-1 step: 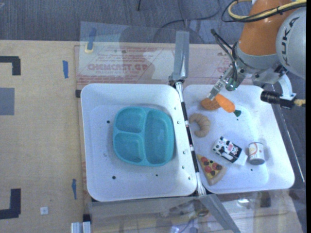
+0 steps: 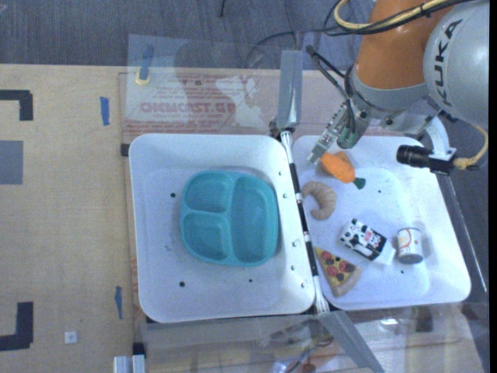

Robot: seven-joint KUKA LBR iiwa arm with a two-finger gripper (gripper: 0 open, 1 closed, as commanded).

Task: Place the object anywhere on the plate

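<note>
Resting on a pale wooden bench (image 2: 62, 231), two white bins (image 2: 155, 286) adjoin.

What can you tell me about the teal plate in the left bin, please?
The teal plate is a rounded-square tray that looks like matte plastic, divided by raised ridges into three compartments: two smaller ones on its left and a long one on its right. It lies flat near the middle of the left bin, slightly turned, with no object resting in it.
</note>
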